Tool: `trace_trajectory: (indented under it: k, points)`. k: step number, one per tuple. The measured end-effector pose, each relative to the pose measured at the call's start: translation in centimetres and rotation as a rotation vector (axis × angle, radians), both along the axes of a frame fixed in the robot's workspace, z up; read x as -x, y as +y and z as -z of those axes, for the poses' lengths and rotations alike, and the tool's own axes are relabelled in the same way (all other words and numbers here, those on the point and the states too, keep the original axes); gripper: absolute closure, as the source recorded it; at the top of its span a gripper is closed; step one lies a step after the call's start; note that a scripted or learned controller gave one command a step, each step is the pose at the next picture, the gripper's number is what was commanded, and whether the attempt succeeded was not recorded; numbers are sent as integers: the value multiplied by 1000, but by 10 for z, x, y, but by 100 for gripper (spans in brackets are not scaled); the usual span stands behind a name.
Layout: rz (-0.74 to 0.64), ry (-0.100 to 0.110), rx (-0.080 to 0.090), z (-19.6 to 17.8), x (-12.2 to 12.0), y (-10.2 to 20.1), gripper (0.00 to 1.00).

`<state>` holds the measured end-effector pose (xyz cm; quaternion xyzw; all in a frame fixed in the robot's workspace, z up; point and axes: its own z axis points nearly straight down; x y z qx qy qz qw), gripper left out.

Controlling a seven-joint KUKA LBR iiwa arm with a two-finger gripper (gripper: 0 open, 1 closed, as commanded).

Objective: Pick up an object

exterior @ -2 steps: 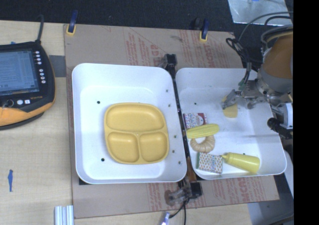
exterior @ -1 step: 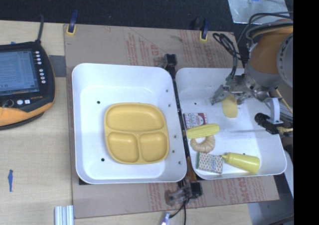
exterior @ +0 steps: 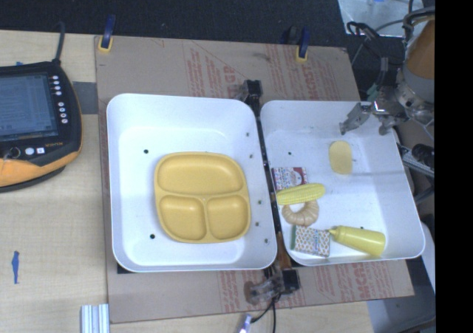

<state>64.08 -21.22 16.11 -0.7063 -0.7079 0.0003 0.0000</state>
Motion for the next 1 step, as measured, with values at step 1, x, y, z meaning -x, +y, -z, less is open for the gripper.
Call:
trace_trajectory:
  k: [1]
  points:
    - [-3, 3, 0, 36, 6, 15, 0]
